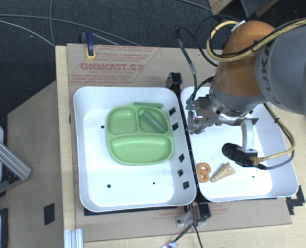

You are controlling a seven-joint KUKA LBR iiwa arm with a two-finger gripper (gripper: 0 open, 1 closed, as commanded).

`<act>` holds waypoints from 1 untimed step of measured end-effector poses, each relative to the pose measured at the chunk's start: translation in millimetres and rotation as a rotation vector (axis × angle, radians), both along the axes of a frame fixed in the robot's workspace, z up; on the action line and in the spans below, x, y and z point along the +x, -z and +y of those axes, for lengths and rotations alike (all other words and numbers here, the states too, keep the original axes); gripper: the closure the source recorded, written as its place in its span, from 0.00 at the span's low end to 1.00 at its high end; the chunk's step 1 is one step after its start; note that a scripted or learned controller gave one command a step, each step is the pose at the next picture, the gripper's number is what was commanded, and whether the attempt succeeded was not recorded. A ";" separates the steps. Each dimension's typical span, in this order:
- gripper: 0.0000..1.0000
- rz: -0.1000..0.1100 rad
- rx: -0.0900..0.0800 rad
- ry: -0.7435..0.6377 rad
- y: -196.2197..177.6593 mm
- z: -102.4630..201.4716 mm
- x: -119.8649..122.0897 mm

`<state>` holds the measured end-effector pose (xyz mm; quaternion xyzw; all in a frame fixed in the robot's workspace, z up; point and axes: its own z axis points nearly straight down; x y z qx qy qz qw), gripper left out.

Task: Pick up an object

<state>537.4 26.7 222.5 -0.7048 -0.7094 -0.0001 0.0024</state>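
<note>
Cardboard bench point(117, 66), green tray point(139, 134), pretzel point(203, 172), cone point(222, 172)

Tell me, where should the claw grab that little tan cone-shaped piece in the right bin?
Probably across the middle of the small tan cone, coming straight down from above. It lies flat on the right white bin's floor, tapering toward the upper right, with a small orange pretzel-shaped ring close on its left, so pinch its long sides.

A single fixed camera is looking down at a slant from above the bench point(117, 56), taking in both white bins point(86, 154) fairly closely, with the arm point(277, 50) reaching in from the right.
</note>
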 end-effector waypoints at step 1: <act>1.00 -0.003 -0.002 0.000 8.9 51.0 12.1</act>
